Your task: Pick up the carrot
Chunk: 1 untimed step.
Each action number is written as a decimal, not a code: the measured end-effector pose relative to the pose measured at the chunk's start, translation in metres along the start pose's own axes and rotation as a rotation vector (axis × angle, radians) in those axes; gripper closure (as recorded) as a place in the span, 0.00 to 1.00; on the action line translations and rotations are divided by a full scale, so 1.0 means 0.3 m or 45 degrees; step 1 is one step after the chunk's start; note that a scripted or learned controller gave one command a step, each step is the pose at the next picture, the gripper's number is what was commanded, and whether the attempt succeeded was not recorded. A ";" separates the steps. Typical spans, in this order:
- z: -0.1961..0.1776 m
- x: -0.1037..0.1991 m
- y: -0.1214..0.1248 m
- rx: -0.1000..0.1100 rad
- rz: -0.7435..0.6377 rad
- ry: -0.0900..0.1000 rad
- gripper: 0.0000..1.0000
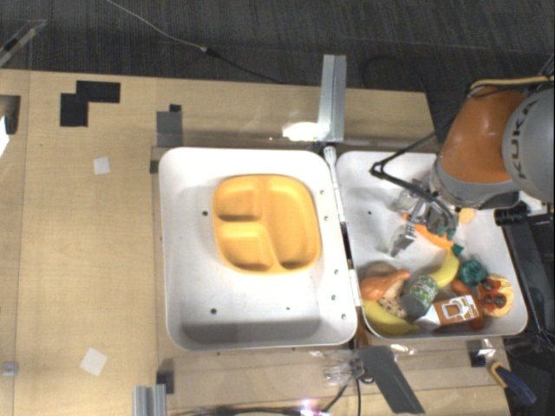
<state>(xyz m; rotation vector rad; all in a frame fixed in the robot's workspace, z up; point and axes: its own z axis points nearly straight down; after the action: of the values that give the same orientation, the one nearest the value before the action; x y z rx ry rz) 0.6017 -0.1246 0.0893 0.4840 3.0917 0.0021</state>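
1. Carrot lies in the right bin, in its middle part, as an orange strip directly under the gripper. It is just above the pile of toy food in the lower half of that bin.
2. I judge it to be a light, stiff plastic toy with a smooth and probably slippery skin. It should not break, but it can slide out of a weak grip. The best place to hold looks like the thicker middle, with the fingers across its narrow width.
3. The metal fingers point down and seem to stand on both sides of the orange piece, a little apart. Whether they already press on the carrot, I cannot tell.
4. The wrist and the orange band of the arm cover most of the carrot, so its full length and direction are hard to read.
5. Close below it are a banana and a green can, which may disturb the grasp.
6. The left bin holds a yellow tray.
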 end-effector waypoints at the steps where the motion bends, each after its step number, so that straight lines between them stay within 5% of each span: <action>1: -0.045 -0.010 0.007 -0.002 -0.008 -0.012 1.00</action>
<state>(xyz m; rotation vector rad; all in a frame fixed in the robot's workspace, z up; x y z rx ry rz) 0.6049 -0.1233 0.1029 0.4727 3.0834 0.0021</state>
